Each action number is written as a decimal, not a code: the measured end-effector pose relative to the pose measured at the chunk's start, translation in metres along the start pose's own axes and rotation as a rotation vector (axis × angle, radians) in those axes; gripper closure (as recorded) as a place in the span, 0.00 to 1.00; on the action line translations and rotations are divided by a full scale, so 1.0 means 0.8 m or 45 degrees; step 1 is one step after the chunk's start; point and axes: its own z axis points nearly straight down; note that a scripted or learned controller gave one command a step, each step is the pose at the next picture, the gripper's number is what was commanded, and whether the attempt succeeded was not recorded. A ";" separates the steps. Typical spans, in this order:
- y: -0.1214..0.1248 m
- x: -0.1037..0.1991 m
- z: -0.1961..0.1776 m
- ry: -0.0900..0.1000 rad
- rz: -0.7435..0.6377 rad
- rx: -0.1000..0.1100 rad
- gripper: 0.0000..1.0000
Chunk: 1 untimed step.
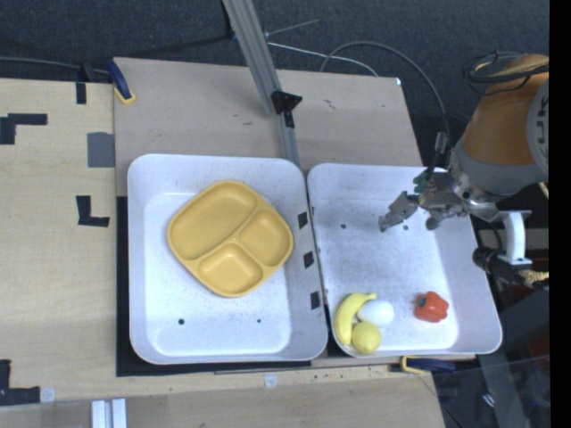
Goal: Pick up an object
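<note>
In the right bin (393, 266) a red pepper-like object (431, 307) lies near the front right corner. A yellow banana (351, 311), a white egg (376, 313) and a yellow lemon (366, 336) are bunched at the front left of that bin. My gripper (412, 214) hangs over the bin's back right part, fingers spread apart with nothing between them, well behind the objects. The grey arm with its orange band (504, 132) comes in from the right.
The left bin (152, 319) holds a yellow divided plate (230, 237). A grey metal pole (259, 52) slants down to the bins' shared back edge. Cables run over the dark floor behind the bench.
</note>
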 end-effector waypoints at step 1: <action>0.000 0.000 0.000 0.000 0.000 0.000 0.00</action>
